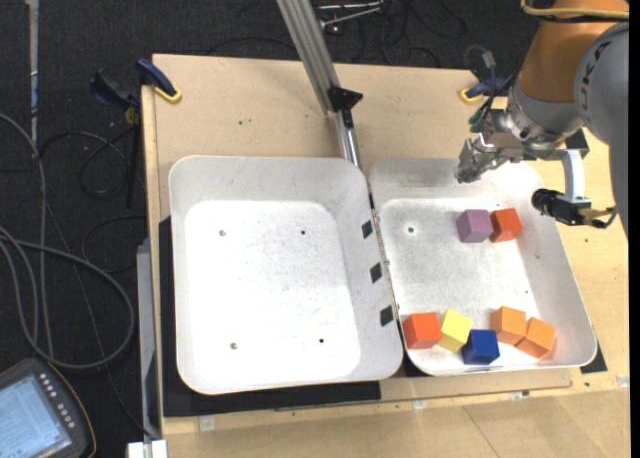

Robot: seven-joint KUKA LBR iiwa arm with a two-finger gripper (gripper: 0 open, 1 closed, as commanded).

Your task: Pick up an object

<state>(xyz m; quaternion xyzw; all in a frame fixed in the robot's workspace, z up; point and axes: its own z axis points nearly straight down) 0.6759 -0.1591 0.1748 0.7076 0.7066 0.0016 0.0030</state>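
Observation:
My gripper [470, 168] hangs over the far edge of the right bin [560, 266], below the orange wrist band. A purple cube [474, 225] and an orange cube [506, 224] sit side by side a short way in front of it, nearer the camera. Along the bin's near wall lie an orange-red cube [422, 329], a yellow cube [455, 329], a blue cube [481, 346] and two orange cubes [525, 329]. Nothing is visible between the gripper's tips.
The left bin [190, 246] stands beside the right one, the two touching at a shared middle rim. A metal pole [310, 36] slants in from the top to the bins' far junction. Clamps [158, 78] sit at the bench's far corners.

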